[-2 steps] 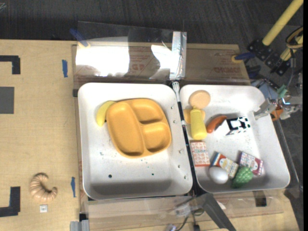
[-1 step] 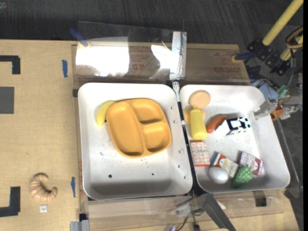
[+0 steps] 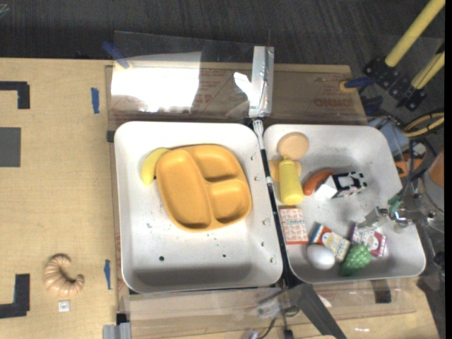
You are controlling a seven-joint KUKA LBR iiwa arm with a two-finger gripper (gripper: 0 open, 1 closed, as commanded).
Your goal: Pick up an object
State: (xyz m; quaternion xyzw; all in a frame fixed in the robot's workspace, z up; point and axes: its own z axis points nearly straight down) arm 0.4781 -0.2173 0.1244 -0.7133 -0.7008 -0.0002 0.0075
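The gripper [image 3: 400, 212] sits at the right edge of the right bin [image 3: 378, 141], and whether it is wide or narrow I cannot tell. The yellow bottle [image 3: 290, 181] lies well apart from it, against the bin's left wall, its long axis running up and down the view. A green toy [image 3: 357, 258] and a white egg [image 3: 321, 257] lie nearer, below the gripper.

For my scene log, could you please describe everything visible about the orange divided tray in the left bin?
The orange divided tray looks like smooth moulded plastic with rounded corners and three shallow compartments: one long at the left, two smaller at the right. It lies flat, open side up, slightly rotated, near the middle of the left bin. Its upper left edge overlaps a yellow banana. Nothing is in its compartments.
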